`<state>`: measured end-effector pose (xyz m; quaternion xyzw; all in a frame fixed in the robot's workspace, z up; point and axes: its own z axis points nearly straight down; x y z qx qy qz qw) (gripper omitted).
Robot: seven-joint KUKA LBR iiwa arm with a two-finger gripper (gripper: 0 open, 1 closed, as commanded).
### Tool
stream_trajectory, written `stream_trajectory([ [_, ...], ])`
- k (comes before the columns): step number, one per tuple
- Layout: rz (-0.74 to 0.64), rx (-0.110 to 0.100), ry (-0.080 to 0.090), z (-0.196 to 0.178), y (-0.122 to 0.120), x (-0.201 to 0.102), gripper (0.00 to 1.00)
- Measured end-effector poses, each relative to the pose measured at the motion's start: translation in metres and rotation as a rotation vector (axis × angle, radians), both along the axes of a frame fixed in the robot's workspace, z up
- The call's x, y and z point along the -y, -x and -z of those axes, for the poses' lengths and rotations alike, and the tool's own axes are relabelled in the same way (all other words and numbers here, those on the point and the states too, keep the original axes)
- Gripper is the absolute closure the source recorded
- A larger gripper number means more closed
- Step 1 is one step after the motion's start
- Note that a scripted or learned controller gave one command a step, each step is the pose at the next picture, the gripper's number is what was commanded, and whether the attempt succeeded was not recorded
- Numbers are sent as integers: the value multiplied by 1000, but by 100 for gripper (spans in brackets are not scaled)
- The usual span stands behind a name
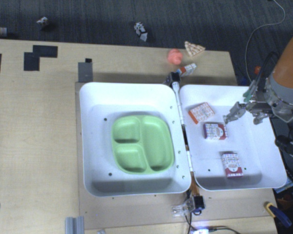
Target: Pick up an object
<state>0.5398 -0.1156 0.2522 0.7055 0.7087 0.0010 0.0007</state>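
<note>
The robot's claw (pixel 233 114), its grip impossible to judge, hangs over the right bin (pixel 263 179) just beside three small red-and-white packets (pixel 215 131), while a green divided tray (pixel 142 144) fills the left bin (pixel 95 179).

One fixed camera looks down aslant on both bins (pixel 88 130)

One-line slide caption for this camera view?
Gripper hovers over the right bin above three small cartons; green tray fills the left bin.
</note>
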Motion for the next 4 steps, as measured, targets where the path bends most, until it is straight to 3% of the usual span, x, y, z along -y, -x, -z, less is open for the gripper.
stream_trajectory([
  [1,3,-2,0,123,16,28,0],
  [2,3,21,9,162,47,-27,0],
  [3,4,30,13,149,45,-26,100],
  [4,3,30,13,150,45,-26,0],
])
